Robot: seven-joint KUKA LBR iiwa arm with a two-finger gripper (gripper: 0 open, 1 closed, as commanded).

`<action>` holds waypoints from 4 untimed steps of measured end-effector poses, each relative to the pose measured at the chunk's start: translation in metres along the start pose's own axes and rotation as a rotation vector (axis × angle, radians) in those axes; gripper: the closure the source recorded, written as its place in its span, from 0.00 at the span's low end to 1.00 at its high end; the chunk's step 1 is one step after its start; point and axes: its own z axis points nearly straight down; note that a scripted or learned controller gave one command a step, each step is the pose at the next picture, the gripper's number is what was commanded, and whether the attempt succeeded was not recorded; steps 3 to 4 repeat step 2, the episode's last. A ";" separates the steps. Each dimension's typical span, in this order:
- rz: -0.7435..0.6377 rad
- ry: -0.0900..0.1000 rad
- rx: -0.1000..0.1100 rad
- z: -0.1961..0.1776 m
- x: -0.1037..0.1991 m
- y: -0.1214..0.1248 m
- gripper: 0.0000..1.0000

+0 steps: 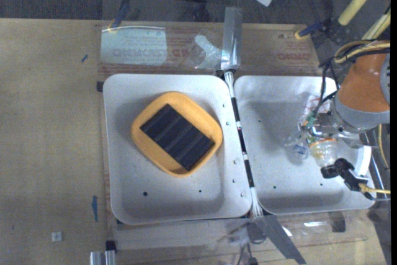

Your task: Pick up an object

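Orange pad (177, 133) left bin, gripper (308, 144) right bin

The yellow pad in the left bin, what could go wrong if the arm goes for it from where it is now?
1. The hand hangs over the right bin, so it must cross the ridge between the bins and may clip it.
2. The yellow pad looks wide and low, so the hand may fail to span it or may slip off.

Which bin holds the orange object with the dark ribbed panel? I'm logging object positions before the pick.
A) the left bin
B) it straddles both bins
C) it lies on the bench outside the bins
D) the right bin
A: the orange object lies wholly inside the left bin, clear of the divider.
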 end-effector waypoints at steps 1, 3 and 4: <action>0.004 -0.001 -0.001 -0.009 -0.002 0.000 1.00; -0.210 0.000 0.000 -0.111 0.023 0.037 1.00; -0.210 0.000 0.000 -0.111 0.023 0.037 1.00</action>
